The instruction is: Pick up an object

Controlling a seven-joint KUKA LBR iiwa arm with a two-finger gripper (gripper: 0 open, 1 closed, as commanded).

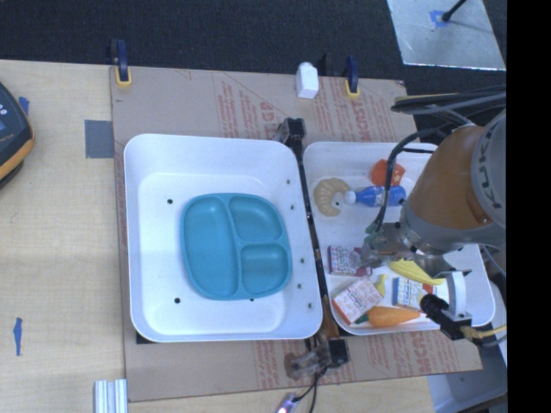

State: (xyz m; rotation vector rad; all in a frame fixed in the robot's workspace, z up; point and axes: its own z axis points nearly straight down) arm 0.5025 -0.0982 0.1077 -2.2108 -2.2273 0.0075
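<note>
**Gripper low in the cluttered bin**

The gripper (379, 252) hangs low in the right bin (340, 157), and whether it is open or closed I cannot tell. Just beside it lie a patterned packet (343, 259), a yellow banana (415, 273) and a red-and-white packet (356, 300); beyond them an orange carrot (392, 317). Up-frame of it lies a blue bottle (372, 197). Best to single out 1 item, centre squarely over it, and close before lifting straight.

Robotics lab: clamped cardboard sheet (258, 110), two white bins (138, 231), wooden bench (52, 256).
</note>
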